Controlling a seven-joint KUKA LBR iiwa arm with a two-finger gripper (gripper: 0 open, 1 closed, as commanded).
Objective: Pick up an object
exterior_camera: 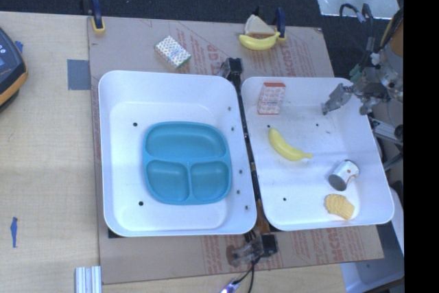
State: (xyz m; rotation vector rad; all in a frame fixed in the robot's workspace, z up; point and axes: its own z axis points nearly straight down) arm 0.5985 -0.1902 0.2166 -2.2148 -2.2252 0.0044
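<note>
Gripper (pixel 334 101) is hovering over the right bin (pixel 384 213) near its top-right edge, w/ nothing between its fingers; open vs closed I can't tell. Banana (pixel 289 147) is lying mid-bin, well apart, probably the easiest pick.

Blue tray (pixel 186 162), yellow banana (pixel 288 147), white bins (pixel 113 147), red-and-white packet (pixel 271 98), green-speckled white box (pixel 172 51)

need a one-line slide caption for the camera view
Gripper poised at the right bin's far edge, above a banana, can, cracker and box; blue tray in left bin.
</note>
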